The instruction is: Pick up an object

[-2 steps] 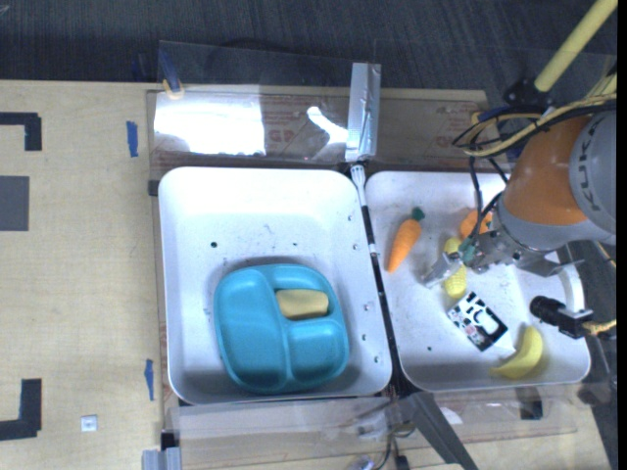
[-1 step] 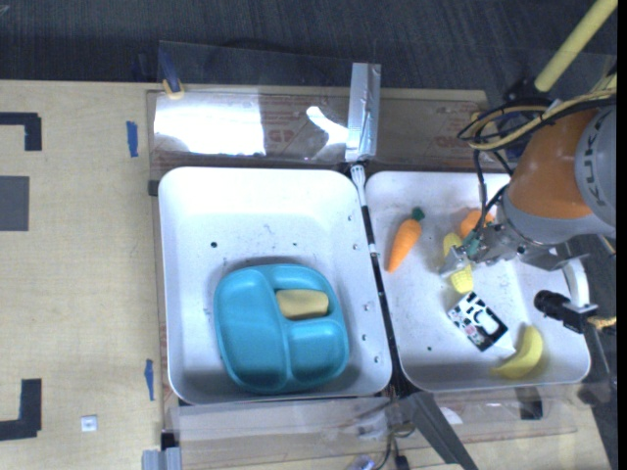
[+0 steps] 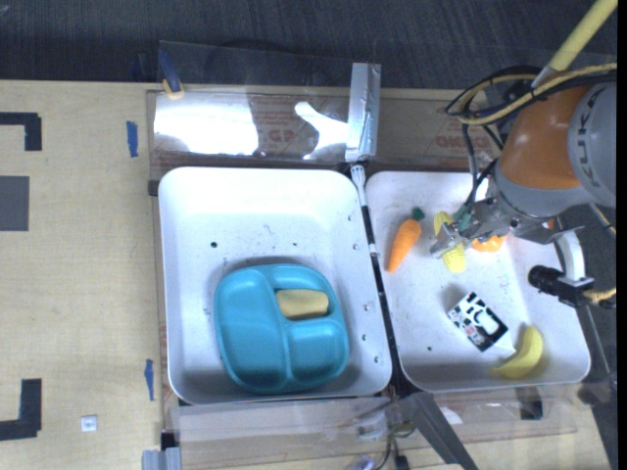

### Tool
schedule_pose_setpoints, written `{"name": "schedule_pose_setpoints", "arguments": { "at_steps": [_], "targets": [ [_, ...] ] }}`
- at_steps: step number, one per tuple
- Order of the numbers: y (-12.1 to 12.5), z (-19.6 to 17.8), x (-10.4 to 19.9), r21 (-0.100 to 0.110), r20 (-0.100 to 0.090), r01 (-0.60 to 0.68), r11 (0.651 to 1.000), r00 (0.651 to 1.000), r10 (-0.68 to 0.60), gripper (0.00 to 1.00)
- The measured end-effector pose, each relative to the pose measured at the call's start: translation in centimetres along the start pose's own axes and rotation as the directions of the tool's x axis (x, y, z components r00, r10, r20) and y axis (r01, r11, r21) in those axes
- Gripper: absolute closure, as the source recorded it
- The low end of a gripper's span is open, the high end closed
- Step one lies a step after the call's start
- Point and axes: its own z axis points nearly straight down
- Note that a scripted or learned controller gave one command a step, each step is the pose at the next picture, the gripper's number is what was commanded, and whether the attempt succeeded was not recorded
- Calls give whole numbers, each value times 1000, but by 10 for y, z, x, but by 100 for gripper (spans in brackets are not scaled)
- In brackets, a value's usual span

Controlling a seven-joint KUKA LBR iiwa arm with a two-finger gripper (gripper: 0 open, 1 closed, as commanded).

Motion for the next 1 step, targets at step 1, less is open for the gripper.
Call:
{"name": "schedule_pose_setpoints", "arguments": {
  "at_steps": [1],
  "targets": [
    [-26, -63, 43, 1, -1, -80, 997, 997, 80, 100]
  ]
}}
